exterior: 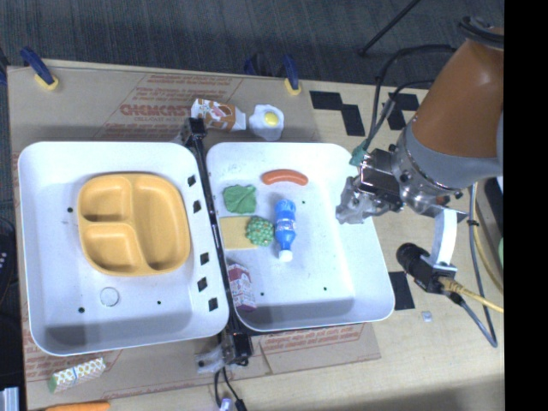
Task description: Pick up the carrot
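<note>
I see the long orange-red toy carrot (284, 177) lying flat near the far edge of the right-hand shallow white bin (364, 268), untouched, just beyond the blue plastic bottle (284, 226) and the green leaf-shaped toy (240, 198). My silver two-finger gripper (351, 211) hangs over that bin's right edge, well apart from the carrot, carrying nothing; how wide it stands I cannot tell. By my reckoning the whole pick remains: approach, descend, grasp, lift.

The carrot (283, 177) is a small, smooth, orange-red stick with rounded ends; it lies flat and nearly level across the frame; it sits just above frame centre, apart from its neighbours.
</note>
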Motion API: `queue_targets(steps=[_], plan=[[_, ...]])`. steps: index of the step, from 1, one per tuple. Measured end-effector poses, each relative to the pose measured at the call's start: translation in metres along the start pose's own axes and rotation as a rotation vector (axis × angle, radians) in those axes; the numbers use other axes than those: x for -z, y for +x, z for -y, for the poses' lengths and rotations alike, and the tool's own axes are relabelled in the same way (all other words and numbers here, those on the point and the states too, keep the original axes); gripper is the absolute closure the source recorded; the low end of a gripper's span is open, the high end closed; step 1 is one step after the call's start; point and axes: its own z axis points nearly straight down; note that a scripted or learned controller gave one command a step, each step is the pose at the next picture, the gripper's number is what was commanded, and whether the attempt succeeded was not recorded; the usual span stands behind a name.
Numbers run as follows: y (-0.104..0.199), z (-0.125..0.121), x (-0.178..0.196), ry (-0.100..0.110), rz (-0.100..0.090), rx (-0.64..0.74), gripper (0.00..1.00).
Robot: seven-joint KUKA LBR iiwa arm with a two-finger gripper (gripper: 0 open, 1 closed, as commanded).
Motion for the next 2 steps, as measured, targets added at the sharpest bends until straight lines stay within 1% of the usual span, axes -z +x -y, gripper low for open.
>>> queue_targets(steps=[1, 2], plan=[[-0.092, -0.029, -0.005, -0.002, 0.001, 0.077, 1.00], [-0.071, -0.022, -0.179, 0.004, -0.002, -0.055, 1.00]])
